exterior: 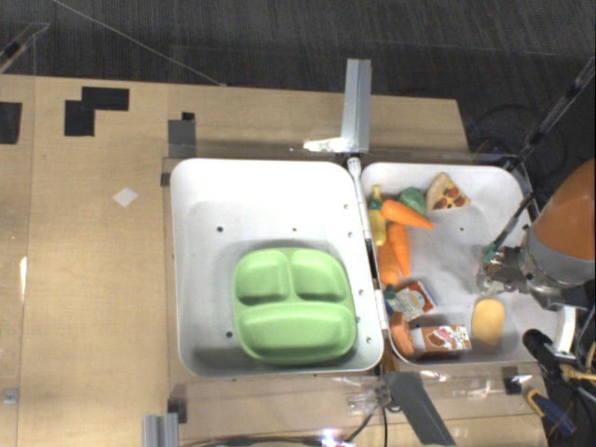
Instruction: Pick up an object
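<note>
The right bin [466, 250] holds several toy foods. Two orange carrots [406, 214] lie along its left side, next to a yellow bottle [375, 216]. A pizza slice [447, 194] and a green piece [413, 197] lie at the back. A small printed packet [411, 300] and a red-and-white carton [443, 340] rest near the front wall. A yellow rounded object [487, 322] sits at the front right. My gripper [495, 276] hangs at the right side of this bin, just behind the yellow object. I see nothing held in it.
The left bin [214, 203] carries a green divided plate [293, 303] toward its front. A grey metal post [357, 105] rises behind the gap between the bins. The arm's orange band [570, 220] looms over the right bin's right wall.
</note>
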### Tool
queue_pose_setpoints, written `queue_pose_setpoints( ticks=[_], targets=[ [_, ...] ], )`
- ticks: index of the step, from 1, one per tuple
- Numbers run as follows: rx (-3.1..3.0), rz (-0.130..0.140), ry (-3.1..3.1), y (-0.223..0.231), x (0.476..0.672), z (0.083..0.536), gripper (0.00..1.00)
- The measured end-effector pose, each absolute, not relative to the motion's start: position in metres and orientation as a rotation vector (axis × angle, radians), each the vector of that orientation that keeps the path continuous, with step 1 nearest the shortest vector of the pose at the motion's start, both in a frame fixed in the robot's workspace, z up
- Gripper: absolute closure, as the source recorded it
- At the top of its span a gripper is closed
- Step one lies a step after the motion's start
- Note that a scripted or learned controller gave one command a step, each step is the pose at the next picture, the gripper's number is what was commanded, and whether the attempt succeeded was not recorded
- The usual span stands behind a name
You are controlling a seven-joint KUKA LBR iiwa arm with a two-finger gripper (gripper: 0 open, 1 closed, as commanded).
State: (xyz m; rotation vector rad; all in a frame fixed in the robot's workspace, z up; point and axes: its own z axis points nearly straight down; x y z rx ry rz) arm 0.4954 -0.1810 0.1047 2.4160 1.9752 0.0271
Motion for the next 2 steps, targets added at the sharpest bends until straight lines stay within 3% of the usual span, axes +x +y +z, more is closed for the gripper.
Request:
queue_pose_setpoints(
  ticks=[1, 2],
  targets=[
    [2.46, 0.023, 1.92, -0.123, 0.4936, 0.0932, 1.0],
    [2.462, 0.019, 1.913, -0.1254, 0.493, 0.0929, 0.0]
  ],
)
